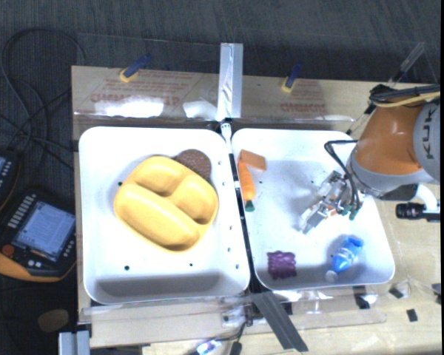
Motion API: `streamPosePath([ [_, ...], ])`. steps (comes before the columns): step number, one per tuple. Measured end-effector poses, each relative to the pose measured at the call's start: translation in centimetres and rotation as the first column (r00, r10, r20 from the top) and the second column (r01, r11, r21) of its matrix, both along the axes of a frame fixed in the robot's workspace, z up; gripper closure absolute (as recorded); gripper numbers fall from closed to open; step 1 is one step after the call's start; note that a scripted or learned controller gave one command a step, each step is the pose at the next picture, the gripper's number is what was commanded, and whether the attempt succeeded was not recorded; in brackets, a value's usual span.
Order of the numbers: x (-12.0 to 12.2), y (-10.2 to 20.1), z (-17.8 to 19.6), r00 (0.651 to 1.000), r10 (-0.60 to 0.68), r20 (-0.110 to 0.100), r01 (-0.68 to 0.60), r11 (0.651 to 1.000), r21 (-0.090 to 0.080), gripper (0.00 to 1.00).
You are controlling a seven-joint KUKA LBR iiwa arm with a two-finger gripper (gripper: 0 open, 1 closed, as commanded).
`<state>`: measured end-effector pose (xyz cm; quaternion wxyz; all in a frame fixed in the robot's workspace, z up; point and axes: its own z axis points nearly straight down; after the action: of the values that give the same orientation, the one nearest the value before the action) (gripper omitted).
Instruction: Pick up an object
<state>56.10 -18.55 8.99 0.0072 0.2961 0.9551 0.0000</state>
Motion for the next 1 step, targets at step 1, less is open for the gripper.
streamPosePath([
  [1,1.48,-3.74,8.31,0.962,0.274,-0.010,-0.274,0.962,0.003,0.00],
])
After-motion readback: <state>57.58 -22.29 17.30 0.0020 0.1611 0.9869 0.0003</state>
